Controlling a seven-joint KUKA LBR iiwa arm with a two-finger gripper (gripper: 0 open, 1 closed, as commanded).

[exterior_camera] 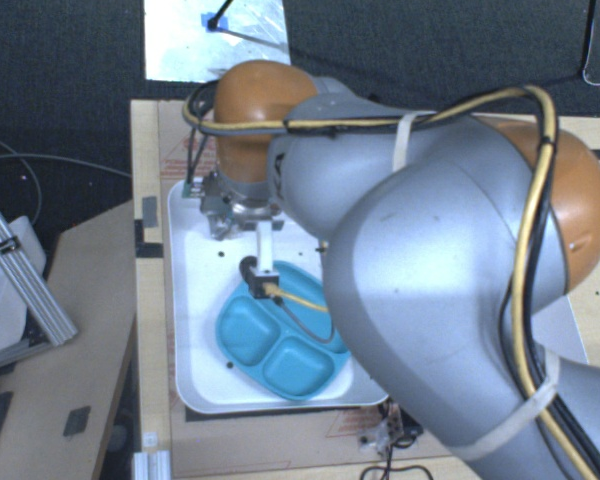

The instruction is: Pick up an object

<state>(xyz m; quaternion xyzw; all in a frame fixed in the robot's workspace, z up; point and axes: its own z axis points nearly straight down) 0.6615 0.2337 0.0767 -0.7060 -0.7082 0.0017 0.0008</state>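
A blue divided dish (275, 346) lies in the front half of the left white bin (187, 358), its right side hidden under the arm. My gripper (224, 230) hangs over the back part of this bin, behind and slightly left of the dish, and apart from it. Nothing shows under the gripper except the bin's white floor. The big grey arm crosses from the right and hides the right bin.
Two tiny dark specks (223, 256) mark the bin floor. A shiny white sheet (215, 23) lies beyond the bench at the back. An aluminium frame (20, 278) stands off to the left of the bench.
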